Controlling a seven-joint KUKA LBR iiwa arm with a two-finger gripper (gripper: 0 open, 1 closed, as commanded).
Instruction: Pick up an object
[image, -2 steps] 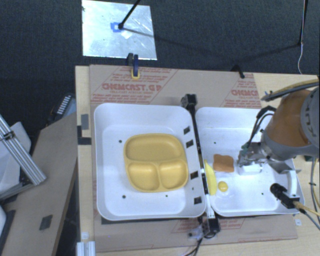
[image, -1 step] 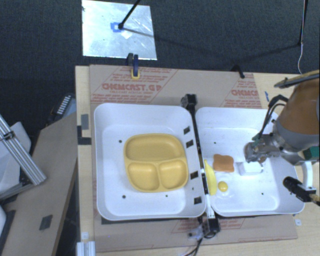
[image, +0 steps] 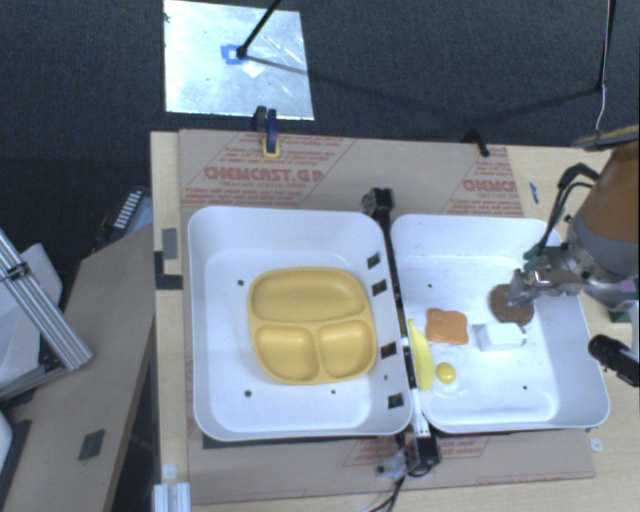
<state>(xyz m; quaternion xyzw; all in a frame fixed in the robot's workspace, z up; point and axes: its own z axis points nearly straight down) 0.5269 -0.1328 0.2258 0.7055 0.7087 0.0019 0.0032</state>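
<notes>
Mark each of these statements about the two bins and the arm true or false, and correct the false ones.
1. The yellow divided tray lies in the left bin. True.
2. The orange toast-shaped piece lies in the left bin. False: it lies in the right bin, beside a small white block.
3. The gripper is over the right bin, at a brown round piece. True.
4. The yellow divided tray has four compartments. False: it has three, one wide and two smaller.
5. The yellow banana-shaped piece lies at the right bin's left wall. True.
</notes>
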